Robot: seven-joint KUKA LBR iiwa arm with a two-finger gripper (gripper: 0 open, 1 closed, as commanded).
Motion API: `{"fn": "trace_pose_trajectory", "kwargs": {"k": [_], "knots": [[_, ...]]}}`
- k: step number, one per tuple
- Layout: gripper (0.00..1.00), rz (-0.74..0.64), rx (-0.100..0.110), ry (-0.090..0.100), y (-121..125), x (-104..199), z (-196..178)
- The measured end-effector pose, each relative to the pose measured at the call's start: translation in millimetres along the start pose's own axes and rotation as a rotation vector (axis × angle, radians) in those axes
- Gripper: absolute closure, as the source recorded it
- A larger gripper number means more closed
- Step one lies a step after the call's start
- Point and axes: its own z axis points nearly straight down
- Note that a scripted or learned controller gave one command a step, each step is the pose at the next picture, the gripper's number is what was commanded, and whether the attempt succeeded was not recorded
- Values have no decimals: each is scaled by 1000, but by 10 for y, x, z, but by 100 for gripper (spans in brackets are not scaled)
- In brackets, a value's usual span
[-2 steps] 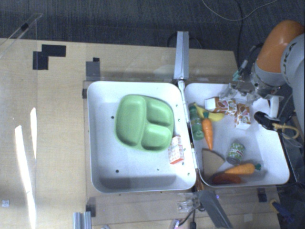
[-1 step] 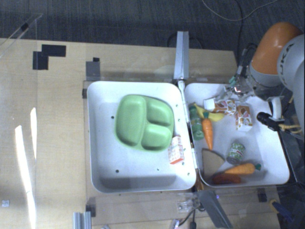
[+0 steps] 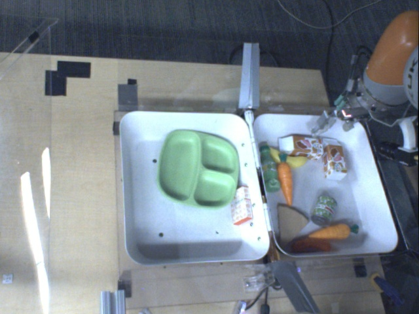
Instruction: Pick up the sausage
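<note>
The sausage (image 3: 310, 244) is a dark red link lying along the front wall of the right bin (image 3: 376, 175). It sits just under an orange carrot (image 3: 330, 231) and beside a brown wedge-shaped slice (image 3: 290, 220). My gripper (image 3: 335, 120) hovers over the bin's back right corner, far behind the sausage. It looks open, with nothing between its fingers. The grey arm with its orange band (image 3: 393, 51) comes in from the right.
The right bin also holds a patterned carton (image 3: 321, 152), a second carrot (image 3: 285, 180), a small green can (image 3: 324, 208) and green and yellow pieces (image 3: 268, 165). The left bin (image 3: 141, 195) bears a green divided plate (image 3: 198, 167) and a small carton (image 3: 242, 208). A metal rail (image 3: 249, 77) divides the bins.
</note>
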Motion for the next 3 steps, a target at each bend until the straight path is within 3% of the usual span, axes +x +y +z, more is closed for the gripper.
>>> {"fn": "trace_pose_trajectory", "kwargs": {"k": [1, 2, 3], "knots": [[0, -281, -1, 0, -4, -30, -197], [0, -257, -1, -1, -15, -110, -1651], [0, -383, 2, 3, -324, -162, -138]]}}
